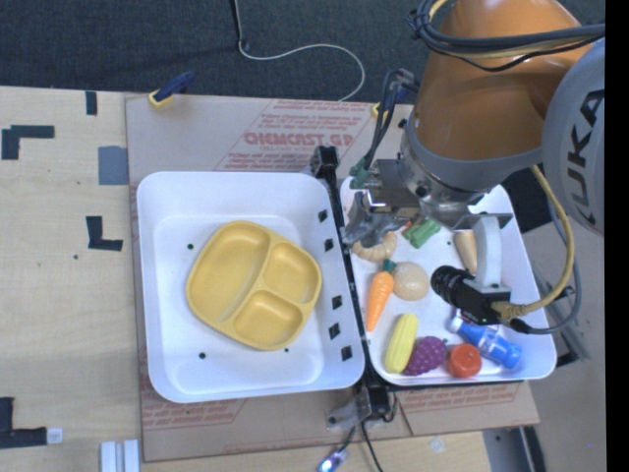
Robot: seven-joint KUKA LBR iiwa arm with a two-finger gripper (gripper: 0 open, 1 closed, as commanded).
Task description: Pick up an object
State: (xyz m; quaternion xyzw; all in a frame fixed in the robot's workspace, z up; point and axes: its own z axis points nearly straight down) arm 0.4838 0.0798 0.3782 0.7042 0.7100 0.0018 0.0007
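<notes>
My gripper (362,232) hangs low over the upper left corner of the right bin (529,293), close to the wall between the bins. Directly under it lies a pale beige toy (374,252), touching or nearly touching the gripper tip; I cannot tell whether it is held. Just below that are an orange carrot (377,300) and a cream round piece (410,281). A small green piece (422,232) lies to the gripper's right, partly under the wrist.
Along the right bin's front lie a yellow corn cob (401,342), purple grapes (426,355), a red tomato (464,362) and a blue bottle (494,345). A pale wedge (467,250) rests further right. The left bin (162,264) holds a yellow divided plate (254,283).
</notes>
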